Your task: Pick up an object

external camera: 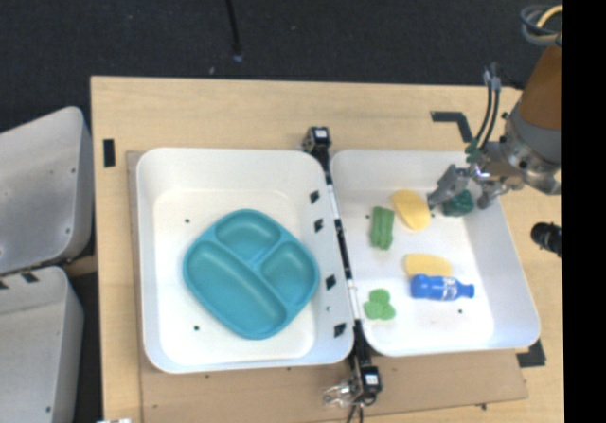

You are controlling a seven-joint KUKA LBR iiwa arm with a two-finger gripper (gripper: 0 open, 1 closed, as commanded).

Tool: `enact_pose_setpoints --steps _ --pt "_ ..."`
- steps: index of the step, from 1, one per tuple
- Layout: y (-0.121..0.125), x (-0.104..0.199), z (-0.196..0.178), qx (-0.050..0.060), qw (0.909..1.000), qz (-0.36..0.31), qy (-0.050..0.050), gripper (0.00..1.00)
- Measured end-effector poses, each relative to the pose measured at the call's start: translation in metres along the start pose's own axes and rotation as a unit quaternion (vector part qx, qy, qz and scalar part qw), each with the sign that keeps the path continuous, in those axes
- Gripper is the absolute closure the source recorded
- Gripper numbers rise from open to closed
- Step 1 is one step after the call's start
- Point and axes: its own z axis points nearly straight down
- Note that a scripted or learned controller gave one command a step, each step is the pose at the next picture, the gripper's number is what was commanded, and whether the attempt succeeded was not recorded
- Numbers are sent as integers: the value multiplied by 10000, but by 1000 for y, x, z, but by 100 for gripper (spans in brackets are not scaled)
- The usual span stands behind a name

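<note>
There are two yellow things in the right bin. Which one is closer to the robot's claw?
The upper yellow piece, just left of the end effector. The other yellow piece lies lower in the bin, against the blue bottle.

Grey arm [526,142], orange band above wrist, dark cables alongside, teal-tipped end effector [454,196].

wooden bench [284,114] under two white bins [170,175]

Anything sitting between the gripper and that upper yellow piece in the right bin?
Nothing visible does. The gripper hangs just right of the upper yellow piece, with bare bin floor between them. The green block lies on the piece's far side.
</note>
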Motion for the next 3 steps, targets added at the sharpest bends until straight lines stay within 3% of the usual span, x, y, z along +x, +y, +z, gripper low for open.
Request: enact_pose_setpoints --steps 1,3 --pt "2 1 -8 -61 10000 -15 -5 0" --pt "14 7 86 -59 10000 -17 -15 0"
